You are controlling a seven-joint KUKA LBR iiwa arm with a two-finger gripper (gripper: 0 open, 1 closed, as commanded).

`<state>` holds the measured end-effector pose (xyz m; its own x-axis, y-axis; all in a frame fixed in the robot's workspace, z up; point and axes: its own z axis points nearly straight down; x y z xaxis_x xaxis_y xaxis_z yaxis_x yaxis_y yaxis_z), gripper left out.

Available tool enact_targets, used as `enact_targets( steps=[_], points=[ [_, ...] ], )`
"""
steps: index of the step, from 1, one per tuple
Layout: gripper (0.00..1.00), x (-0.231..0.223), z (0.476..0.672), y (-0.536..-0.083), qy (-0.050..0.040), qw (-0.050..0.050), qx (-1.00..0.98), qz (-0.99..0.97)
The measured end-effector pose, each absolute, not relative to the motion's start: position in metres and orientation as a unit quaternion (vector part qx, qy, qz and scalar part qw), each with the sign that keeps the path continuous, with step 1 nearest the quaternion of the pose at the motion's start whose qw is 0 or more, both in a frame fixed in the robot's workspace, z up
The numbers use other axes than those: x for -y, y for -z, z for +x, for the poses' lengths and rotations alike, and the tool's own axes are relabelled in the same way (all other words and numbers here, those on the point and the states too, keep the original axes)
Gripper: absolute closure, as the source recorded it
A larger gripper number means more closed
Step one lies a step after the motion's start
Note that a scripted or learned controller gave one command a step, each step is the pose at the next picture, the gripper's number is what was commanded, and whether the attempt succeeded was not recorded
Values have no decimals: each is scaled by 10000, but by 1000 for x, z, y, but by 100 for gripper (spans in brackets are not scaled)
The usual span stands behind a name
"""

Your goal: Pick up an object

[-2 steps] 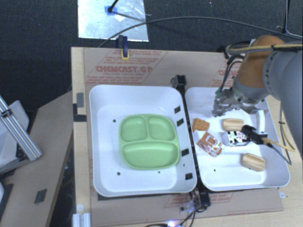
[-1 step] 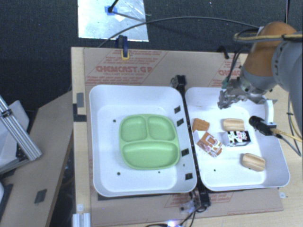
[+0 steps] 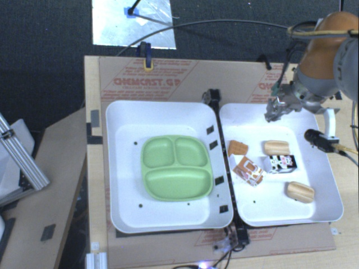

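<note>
the scene is evenly and brightly lit from above; the white bins (image 3: 168, 114) are nearly overexposed, shadows are faint, and fine detail is softened.

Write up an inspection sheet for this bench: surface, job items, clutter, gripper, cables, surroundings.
Surface: brown board with red print, bearing a left bin and a right bin side by side.
Job's things: in the right bin, two bread rolls, an orange piece, an orange-and-white packet, a black-and-white packet.
Clutter: green divided plate in the left bin.
Gripper: gripper hangs over the right bin's far edge; fingers too blurred to judge; nothing seen in it.
Cables: one arcs over the board; another at the right.
Surroundings: dark floor, shiny sheet, metal rail.
</note>
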<state>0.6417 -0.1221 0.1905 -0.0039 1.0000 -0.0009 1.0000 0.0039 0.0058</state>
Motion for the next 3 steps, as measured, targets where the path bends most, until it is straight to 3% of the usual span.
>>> enact_targets(
  steps=[1,3],
  points=[
    [100,122,643,-232,-19,26,-7087,7055],
    [100,11,646,-218,-16,3,-7106,7036]
  ],
)
